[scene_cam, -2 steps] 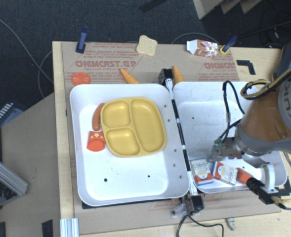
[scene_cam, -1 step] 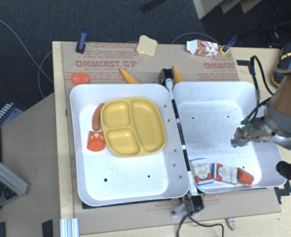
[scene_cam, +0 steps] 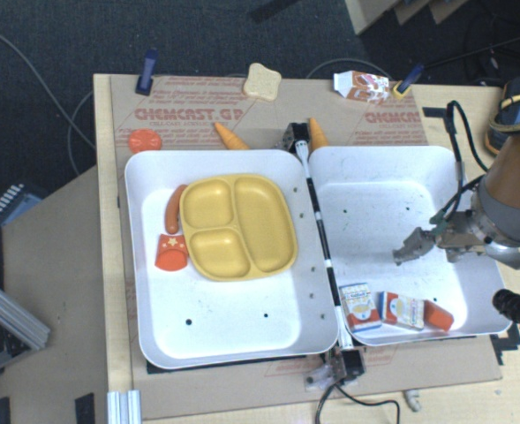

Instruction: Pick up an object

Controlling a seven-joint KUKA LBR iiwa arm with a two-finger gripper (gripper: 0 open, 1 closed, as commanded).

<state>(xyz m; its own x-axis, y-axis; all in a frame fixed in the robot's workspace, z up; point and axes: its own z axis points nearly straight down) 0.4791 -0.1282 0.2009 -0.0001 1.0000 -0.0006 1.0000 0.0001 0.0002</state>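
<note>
My gripper (scene_cam: 411, 248) hangs over the right bin (scene_cam: 374, 193), near its right-middle, with the grey fingers pointing left. Nothing shows between them. Below it, along the bin's front edge, lie a small carton (scene_cam: 358, 305), a flat packet (scene_cam: 403, 312) and an orange-red piece (scene_cam: 439, 317). In the left bin (scene_cam: 224, 325) sits a yellow divided plate (scene_cam: 237, 225), with a hot dog (scene_cam: 174, 207) and an orange cup (scene_cam: 170, 252) to its left.
On the cardboard behind the bins lie a slice of bread (scene_cam: 261, 80), an orange carrot (scene_cam: 230, 137), an orange disc (scene_cam: 141, 140), a blue clip (scene_cam: 146, 71) and a crumpled carton (scene_cam: 363, 86). A black cable (scene_cam: 458, 140) runs along the right bin's far right.
</note>
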